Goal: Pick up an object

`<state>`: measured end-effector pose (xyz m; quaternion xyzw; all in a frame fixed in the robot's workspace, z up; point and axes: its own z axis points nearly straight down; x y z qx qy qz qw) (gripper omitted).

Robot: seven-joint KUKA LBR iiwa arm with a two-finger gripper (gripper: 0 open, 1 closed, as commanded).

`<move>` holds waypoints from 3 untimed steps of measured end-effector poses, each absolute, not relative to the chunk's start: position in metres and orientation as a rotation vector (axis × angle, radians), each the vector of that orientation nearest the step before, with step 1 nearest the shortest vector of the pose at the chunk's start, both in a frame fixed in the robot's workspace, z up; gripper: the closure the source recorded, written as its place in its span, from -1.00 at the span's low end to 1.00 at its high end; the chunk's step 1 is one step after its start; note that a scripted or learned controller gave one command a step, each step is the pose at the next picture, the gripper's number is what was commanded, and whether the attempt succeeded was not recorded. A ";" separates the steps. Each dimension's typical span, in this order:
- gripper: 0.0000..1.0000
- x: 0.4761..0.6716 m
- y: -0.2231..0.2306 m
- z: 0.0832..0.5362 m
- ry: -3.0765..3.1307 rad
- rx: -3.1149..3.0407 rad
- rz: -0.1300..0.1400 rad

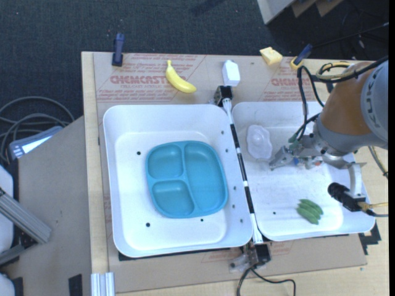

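the worktop (154, 82) is a brown printed board carrying two shallow white bins side by side. the left bin (123, 134) holds a blue divided plate (185, 179) with three compartments, lying flat near the middle and turned a little askew; bare white floor rings it on every side, widest toward the near and left walls. the right bin (271, 113) has the grey and orange arm (355, 113) reaching in from the right and covering its far right part. inside lie a clear, crumpled plastic piece (259, 140) close to the left wall, and a small green pod-like object (310, 210) near the front right corner — the two well apart, with open white floor between them and along the front wall.

the end effector (281, 159) sits low over the middle of the right bin, just beside the clear plastic piece, pointing left; whether it is clenched or released cannot be told, and nothing is seen caught in it.

on the board beyond the bins, along the far edge: a banana (179, 79), a white block (231, 73), a yellow chunk (270, 55) and a dark blue clip (118, 48) — all outside the bin walls.
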<state>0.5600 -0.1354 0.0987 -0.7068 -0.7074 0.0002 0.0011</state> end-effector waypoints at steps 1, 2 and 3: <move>-1.00 0.597 -0.167 0.127 -2.224 -2.222 -0.001; 1.00 0.597 -0.167 0.137 -2.226 -2.223 -0.002; 1.00 0.595 -0.193 0.132 -2.223 -2.224 0.000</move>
